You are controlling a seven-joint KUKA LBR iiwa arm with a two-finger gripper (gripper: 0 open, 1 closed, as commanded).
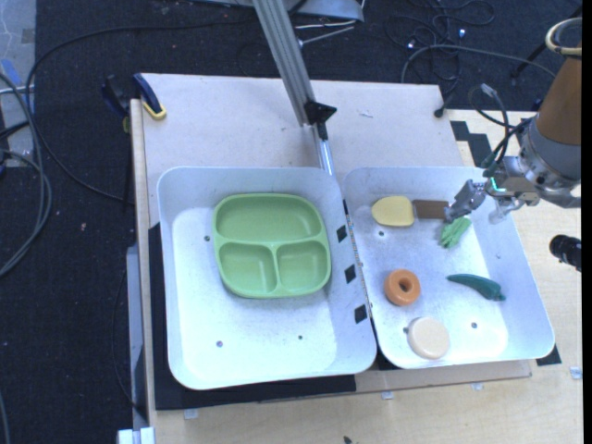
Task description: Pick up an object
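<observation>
Over on the right side of the view, a grey arm (552, 160) with an orange band (561, 109), reaching in above the right bin (523, 276). At its tip, the gripper (481, 213), low over the far part of that bin. Two fingers (465, 200) apart, with white bin floor showing in the gap and no toy between them.

Just under the finger nearer the middle of the bench, a light green toy (453, 232), lying on the bin floor. Touching that finger or not: too hard to tell. Not lifted, not pinched.

Also in the right bin:
- a yellow toy (392, 212) at the far side, with a brown block (428, 209) right beside it, touching
- an orange ring (402, 287) flat in the middle
- a dark green toy (478, 286), long and thin, near the ring but apart from it
- a round cream toy (428, 337) at the near edge, just below the ring

In the left bin (185, 340), a green plate (273, 245) with three parts, lying flat and well apart from the gripper.

Behind the bins, a grey metal pole (287, 54), leaning down to the spot where the two bins meet. At the far left corner of the bench (231, 118), a blue and yellow clamp (148, 97). All around, black cables (65, 155) on a dark floor.
</observation>
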